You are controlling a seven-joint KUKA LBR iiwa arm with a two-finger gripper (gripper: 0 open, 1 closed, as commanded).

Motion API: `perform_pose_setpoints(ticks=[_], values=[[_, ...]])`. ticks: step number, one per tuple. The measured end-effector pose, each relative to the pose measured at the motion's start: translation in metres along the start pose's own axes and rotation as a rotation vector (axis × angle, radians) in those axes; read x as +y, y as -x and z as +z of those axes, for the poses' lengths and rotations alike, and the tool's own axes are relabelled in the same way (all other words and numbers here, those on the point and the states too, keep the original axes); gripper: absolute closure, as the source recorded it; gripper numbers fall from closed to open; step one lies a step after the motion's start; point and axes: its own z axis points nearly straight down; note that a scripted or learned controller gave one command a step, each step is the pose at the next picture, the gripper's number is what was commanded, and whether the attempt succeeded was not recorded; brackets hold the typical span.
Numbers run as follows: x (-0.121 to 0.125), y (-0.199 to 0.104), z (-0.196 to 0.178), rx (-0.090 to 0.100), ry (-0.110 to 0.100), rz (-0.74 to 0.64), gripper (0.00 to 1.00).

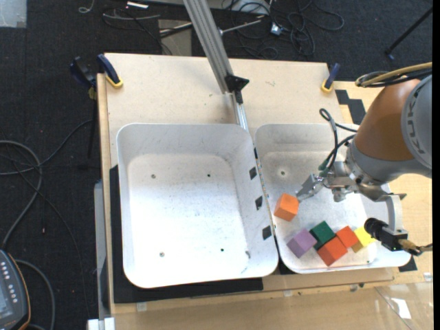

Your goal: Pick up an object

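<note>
The arm reaches over the right bin (275, 135), its gripper (317, 184) hanging just above and beside an orange cube (287, 207). Nearer the front wall cluster a purple cube (300, 243), a green cube (322, 233), a red-orange block (335, 247) and a yellow cube (362, 238). The left bin (130, 143) sits alongside.

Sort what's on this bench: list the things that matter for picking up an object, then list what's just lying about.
For the job:
- gripper, over the right bin
- orange block, nearest the gripper
- purple block
- green block
- red-orange block
- yellow block

Lying about:
- left bin
- clamps at the board's corners
- cables on the floor
</note>
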Motion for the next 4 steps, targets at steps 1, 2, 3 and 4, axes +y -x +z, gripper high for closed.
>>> perform_pose_setpoints(ticks=[1,2,3,4], values=[[-0.01,0.056,-0.064,-0.005,-0.001,0.011,0.0],[0.015,-0.015,-0.046,0.003,-0.008,-0.002,0.0],[-0.011,-0.073,-0.04,0.003,-0.011,-0.001,0.0],[0.035,-0.093,-0.125,0.0,0.003,0.0,0.0]])
